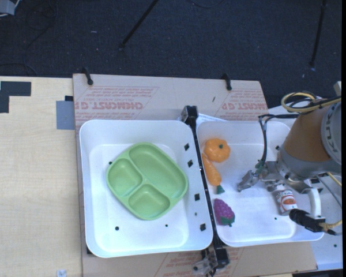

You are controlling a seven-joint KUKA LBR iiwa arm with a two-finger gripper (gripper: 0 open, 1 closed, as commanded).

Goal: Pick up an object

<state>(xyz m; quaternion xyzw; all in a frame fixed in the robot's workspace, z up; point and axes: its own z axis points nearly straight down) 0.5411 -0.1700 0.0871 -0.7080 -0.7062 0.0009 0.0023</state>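
Note:
In the right bin lie an orange toy fruit, an orange carrot just below it, and a purple bunch of grapes near the front left. A small white can with a red label rests at the bin's right side. My gripper hangs low over the middle of the right bin, right of the carrot and left of the can. Nothing visible is in its grasp. The grey and orange arm covers the bin's right edge.
A green three-compartment plate lies in the left bin. A black divider runs between the two bins. Cardboard lies under the bins, and cables loop above the arm.

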